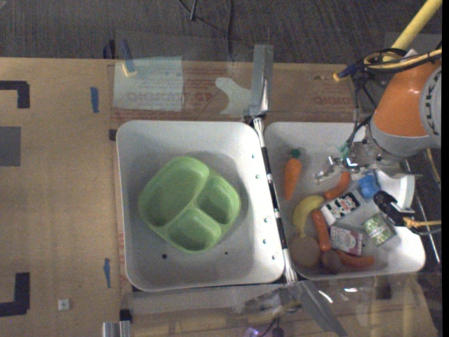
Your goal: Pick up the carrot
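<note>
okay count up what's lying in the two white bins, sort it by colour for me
Green: 1, divided plate
Orange or red: 5, carrot and four sausage-like pieces
Yellow: 1, banana
Brown: 2
Blue: 1
Printed packets: 3
Total: 13

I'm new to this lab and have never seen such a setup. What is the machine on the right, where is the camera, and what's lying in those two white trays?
One camera looks down at a slant on a bench. The grey and orange robot arm reaches in from the right; its gripper hovers over the right bin. That bin holds toy food: a carrot, a banana, sausages and small packets. The left bin holds a green divided plate. Nothing is visibly held.
</note>
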Tool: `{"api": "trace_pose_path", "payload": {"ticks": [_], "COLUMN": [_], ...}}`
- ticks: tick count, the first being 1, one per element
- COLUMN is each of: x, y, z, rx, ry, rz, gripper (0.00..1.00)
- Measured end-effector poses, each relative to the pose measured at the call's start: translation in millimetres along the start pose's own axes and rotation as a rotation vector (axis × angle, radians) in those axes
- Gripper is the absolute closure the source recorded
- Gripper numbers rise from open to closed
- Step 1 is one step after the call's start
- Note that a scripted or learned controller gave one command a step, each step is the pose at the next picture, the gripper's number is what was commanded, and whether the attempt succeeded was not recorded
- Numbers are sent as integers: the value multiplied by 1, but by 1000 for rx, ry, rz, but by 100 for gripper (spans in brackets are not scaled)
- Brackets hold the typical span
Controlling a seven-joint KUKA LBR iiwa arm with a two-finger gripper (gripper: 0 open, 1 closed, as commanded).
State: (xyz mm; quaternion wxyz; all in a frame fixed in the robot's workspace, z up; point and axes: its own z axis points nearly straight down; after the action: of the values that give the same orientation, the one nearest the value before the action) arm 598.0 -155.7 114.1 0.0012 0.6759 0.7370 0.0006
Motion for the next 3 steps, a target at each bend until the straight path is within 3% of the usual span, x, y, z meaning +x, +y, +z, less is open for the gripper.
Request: {"api": "trace_pose_path", "payload": {"ticks": [1,2,3], "x": [41,46,54], "y": [-18,-28,-5], "z": [12,13,13], "rx": [-33,-39,-30], "ry": [-19,-19,-14], "rz": [-198,-169,-105], "gripper": [0,0,0]}}
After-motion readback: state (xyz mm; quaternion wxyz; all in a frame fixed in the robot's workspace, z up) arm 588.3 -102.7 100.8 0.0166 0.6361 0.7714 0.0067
